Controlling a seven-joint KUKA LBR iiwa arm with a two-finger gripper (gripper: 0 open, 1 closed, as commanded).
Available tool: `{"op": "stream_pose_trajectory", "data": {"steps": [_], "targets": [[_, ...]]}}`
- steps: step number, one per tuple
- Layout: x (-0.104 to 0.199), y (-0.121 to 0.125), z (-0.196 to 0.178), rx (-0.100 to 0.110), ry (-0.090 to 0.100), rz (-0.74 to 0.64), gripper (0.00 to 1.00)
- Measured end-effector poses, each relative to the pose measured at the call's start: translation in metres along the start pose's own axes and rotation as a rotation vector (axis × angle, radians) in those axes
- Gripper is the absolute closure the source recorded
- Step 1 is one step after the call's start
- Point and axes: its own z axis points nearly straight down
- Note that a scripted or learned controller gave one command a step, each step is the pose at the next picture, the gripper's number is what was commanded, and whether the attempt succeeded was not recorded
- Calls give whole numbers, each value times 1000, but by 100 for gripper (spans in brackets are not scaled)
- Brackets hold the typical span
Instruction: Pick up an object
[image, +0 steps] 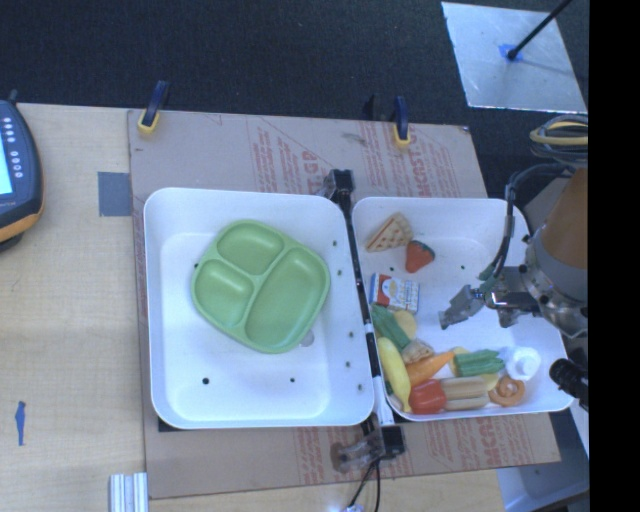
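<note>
1. The gripper (462, 306) hangs over the right bin (455, 215); whether it is released or clenched cannot be told.
2. Toy foods crowd below it: a carton (397, 292), strawberry (419, 256), banana (394, 368).
3. Tight packing risks a glancing, failed grasp.

Grey metal gripper (462, 306) with dark, angular fingers, mounted on a silvery wrist block. Above it, the arm (565, 240) goes rounded grey with an orange band, and black cables (505, 225) loop alongside.
</note>
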Motion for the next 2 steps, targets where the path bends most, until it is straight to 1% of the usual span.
{"op": "stream_pose_trajectory", "data": {"steps": [1,2], "targets": [[14,-1,138,-3,-7,3,0],[14,0,124,-5,-4,-1,100]]}}
